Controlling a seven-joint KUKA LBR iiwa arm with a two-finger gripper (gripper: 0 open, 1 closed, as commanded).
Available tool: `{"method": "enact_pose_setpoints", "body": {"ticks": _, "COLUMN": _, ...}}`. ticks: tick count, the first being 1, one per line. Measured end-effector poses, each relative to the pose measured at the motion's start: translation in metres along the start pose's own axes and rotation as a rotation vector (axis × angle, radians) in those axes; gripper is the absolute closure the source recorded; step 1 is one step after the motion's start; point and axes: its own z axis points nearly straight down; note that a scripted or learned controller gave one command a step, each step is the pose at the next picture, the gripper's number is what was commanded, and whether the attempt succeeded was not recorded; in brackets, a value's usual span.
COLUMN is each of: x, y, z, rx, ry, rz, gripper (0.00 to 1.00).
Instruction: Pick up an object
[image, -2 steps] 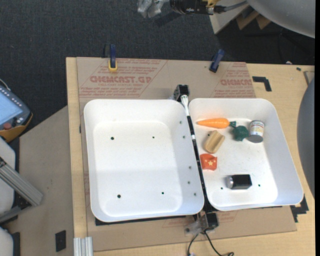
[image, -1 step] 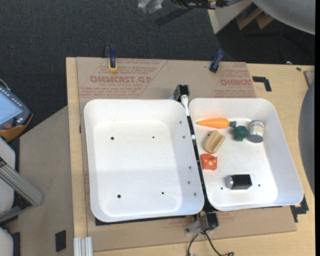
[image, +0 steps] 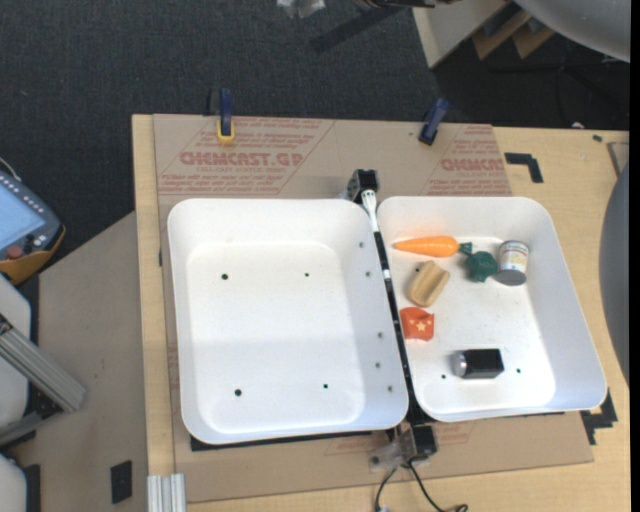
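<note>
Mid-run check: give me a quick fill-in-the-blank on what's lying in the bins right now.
1. The carrot, tan block and black box all lie in the ____ bin.
2. The small can lies beside a ____ coloured toy.
3. The red-orange cube lies directly below the ____ block in the camera view.
4. The thing nearest the right bin's front edge is the ____ box.

Missing words: right; green; tan; black

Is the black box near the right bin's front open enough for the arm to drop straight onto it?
Probably yes: the black box lies apart from the orange cube, with bare bin floor around it.
</note>
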Motion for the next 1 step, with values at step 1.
{"method": "enact_pose_setpoints", "body": {"ticks": 1, "x": 0.0010, "y": 0.0004, "z": -0.0108, "rx": -0.005, "ry": 0.000, "rz": -0.002, "gripper": 1.00}}
